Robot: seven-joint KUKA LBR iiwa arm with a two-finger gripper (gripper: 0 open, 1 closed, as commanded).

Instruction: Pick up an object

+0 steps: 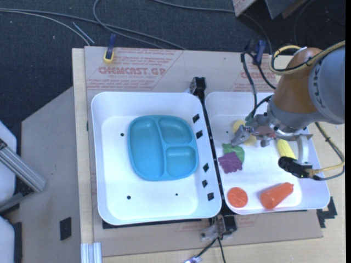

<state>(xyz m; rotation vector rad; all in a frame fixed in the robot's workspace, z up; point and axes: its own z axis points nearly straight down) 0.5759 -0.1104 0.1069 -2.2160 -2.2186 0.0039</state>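
The gripper (pixel 245 134) is lowered into the right bin (pixel 312 199) over a yellow toy (pixel 239 127), beside purple grapes (pixel 231 161). Nothing is seen lifted; its grip cannot be told.

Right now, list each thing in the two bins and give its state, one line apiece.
blue divided plate: flat in the left bin, compartments bare.
purple grapes: lying in the right bin.
orange round piece: lying flat near the front wall.
orange carrot: on its side.
yellow corn: lying partly under the arm.
pincer: low over the right bin, above the grapes.
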